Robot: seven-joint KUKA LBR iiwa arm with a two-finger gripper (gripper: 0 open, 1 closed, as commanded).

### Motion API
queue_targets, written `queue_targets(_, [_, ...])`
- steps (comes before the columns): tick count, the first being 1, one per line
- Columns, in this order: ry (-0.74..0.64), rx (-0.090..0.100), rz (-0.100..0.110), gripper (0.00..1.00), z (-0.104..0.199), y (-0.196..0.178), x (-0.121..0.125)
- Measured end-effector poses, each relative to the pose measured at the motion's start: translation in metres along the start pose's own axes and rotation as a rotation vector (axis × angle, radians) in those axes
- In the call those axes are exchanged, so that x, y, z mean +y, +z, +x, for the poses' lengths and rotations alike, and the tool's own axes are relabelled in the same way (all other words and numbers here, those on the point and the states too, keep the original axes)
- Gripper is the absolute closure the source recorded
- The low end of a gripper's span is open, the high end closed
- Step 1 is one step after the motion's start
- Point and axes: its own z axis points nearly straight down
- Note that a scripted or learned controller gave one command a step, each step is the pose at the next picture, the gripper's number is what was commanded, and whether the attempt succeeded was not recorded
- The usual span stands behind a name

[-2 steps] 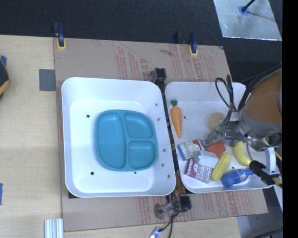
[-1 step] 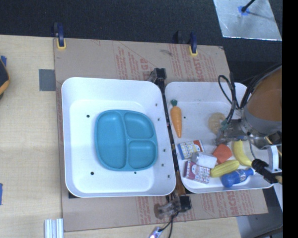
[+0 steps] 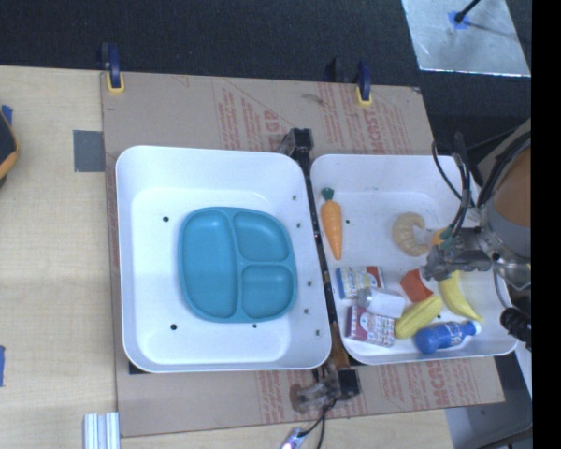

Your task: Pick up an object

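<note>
I see the claw (image 3: 449,262) over the right bin (image 3: 374,171), its grip I cannot tell, banana (image 3: 458,297) just below, long axis slanting upper-left to lower-right.

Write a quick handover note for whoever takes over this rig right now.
Gripper: low over the right bin, near its right side; finger state unclear, nothing seen held.
Right bin holds a carrot, a beige round piece, two bananas, a blue bottle, an orange block and small packets.
Left bin holds a blue divided plate.
Done: no pick confirmed.
Left: grasp one object and lift it.
</note>
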Motion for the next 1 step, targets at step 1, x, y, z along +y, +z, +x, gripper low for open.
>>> queue_targets(1, [-0.001, 0.000, 0.000, 0.00, 0.0002, 0.0002, -0.0001])
